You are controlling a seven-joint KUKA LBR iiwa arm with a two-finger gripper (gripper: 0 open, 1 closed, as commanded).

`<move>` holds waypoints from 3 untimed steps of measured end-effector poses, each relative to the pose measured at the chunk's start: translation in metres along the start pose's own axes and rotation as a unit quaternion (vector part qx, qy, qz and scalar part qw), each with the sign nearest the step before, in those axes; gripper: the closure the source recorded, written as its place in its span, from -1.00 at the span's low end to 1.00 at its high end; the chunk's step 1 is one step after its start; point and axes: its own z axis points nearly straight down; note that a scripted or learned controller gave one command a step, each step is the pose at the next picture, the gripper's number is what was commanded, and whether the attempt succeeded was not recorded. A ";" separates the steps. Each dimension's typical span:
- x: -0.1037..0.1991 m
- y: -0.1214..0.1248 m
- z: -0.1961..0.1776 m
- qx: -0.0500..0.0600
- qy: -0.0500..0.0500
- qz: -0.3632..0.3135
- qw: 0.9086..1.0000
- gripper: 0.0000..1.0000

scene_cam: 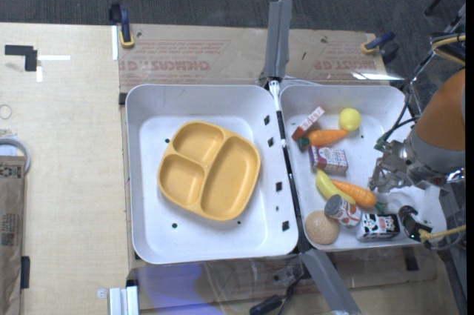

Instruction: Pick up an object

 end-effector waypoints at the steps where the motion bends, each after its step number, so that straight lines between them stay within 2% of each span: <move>1: 0.039 0.113 -0.045 -0.002 -0.002 -0.010 1.000 1.00; 2: 0.040 0.113 -0.045 -0.002 -0.002 -0.010 1.000 -1.00; 3: 0.112 0.087 -0.013 -0.002 -0.001 -0.123 0.992 -1.00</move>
